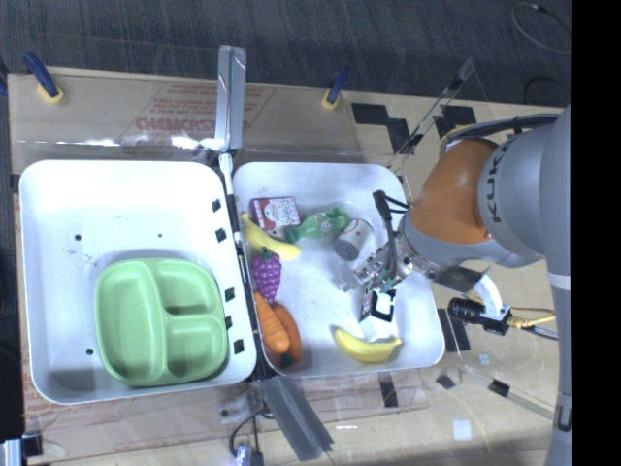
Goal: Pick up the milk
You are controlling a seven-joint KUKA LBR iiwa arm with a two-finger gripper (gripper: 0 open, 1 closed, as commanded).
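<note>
The milk is a small red carton with a white label. It lies at the back left of the right bin, beside a yellow banana. My gripper hangs low over the right half of the same bin, well to the right of the milk and nearer the front. It sits between a grey can and a second banana. Nothing shows in its grasp.
In the right bin there are also a green bottle-like item, purple grapes and an orange carrot along the left wall. The left bin holds a green divided plate. The arm's orange band overhangs the bin's right rim.
</note>
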